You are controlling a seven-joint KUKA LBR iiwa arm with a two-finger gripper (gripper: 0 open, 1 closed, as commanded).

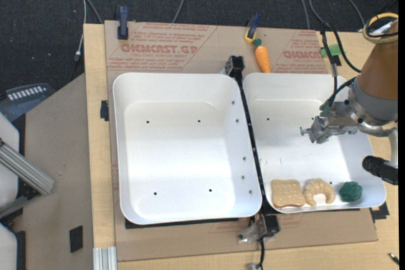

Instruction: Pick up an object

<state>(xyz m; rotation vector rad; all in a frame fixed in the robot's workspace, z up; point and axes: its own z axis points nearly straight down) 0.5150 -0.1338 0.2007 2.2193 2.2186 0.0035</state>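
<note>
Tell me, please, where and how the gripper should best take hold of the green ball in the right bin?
Probably across the green ball at its widest middle, coming straight down: it is round, and sits near the right bin's front rim beside the croissant, so a sideways approach looks crowded.

You are seeing the arm (383, 82) being cut off by the right edge. The gripper (314, 131) is appearing too small and dark to resolve. The right bin (285, 104) is partly lying hidden beneath the arm.

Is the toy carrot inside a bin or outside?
Outside. The carrot lies on the cardboard beyond the right bin's far rim.
</note>
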